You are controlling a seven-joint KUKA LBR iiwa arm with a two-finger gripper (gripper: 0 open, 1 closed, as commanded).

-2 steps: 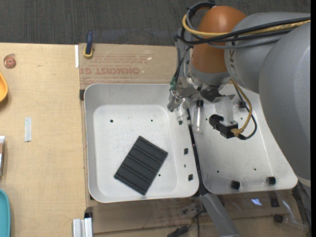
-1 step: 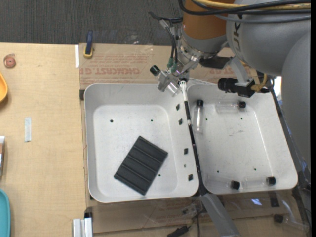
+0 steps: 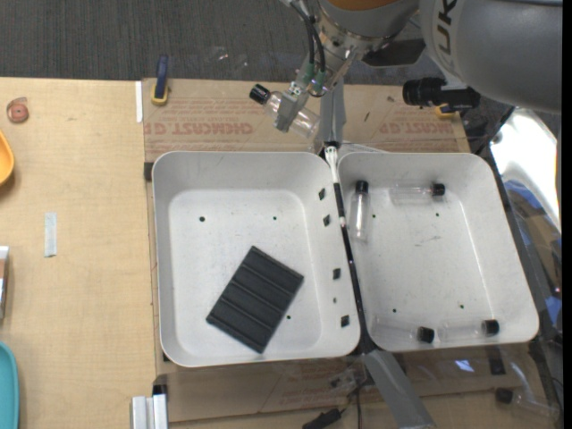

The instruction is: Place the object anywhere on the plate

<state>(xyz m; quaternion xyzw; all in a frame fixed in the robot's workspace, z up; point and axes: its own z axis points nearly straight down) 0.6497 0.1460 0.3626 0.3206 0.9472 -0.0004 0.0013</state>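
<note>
**Transport phase: bottle aloft, not yet over the plate**

The gripper is seen clenched on a small clear bottle with a black cap. The bottle is held tilted, cap toward the view's left, above the far rim where the two bins meet.

The black ribbed plate lies askew on the floor of the left bin, toward its near side and well apart from the bottle.

The step is judged to be the carry. A move toward the near side and somewhat left is called for, then a descent over the plate and a release. A roll off the ribs is considered possible, since the bottle is round.

More clear capped bottles are noted in the right bin.

The bins are set on printed cardboard over a pale wooden bench. A blue clamp is fixed at the cardboard's far corner. Dark carpet is seen beyond.
</note>
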